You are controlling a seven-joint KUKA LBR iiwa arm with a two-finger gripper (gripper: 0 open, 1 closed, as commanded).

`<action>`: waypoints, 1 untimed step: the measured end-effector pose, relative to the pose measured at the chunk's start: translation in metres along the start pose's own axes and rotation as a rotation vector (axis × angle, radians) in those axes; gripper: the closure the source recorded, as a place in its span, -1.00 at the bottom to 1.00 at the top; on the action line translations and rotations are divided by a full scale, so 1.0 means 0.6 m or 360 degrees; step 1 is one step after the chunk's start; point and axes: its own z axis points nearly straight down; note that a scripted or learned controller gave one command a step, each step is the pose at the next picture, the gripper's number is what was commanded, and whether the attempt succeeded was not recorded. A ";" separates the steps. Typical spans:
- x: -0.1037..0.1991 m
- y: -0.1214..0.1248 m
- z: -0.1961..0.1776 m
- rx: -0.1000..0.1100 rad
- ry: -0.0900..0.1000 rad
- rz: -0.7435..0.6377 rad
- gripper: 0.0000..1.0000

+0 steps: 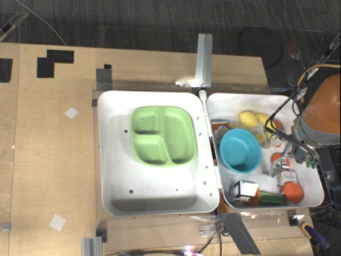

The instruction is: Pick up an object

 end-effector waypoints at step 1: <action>0.061 0.017 -0.002 0.0002 -0.0005 -0.0025 -1.00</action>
